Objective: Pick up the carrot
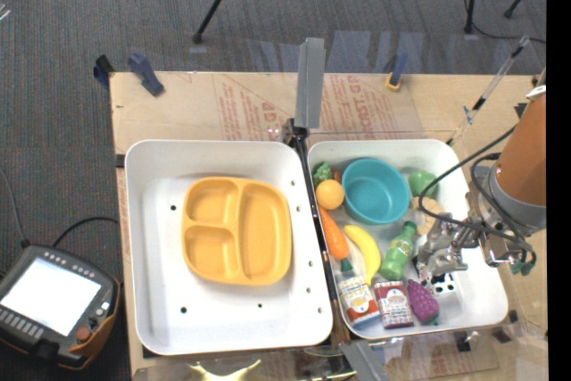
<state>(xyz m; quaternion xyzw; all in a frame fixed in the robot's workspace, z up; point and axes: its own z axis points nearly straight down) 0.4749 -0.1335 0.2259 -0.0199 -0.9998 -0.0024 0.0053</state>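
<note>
Faint red print is showing on the counter [357, 103] behind the bins, too pale and turned about to be read. Two small cartons [376, 302] in the right bin [486, 299] are bearing red-and-white labels (words too small to make out).

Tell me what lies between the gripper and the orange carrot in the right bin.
Two things lie between: the green bottle beside the gripper, then the yellow banana, which lies alongside the orange carrot. From above, the carrot's top looks uncovered.
</note>
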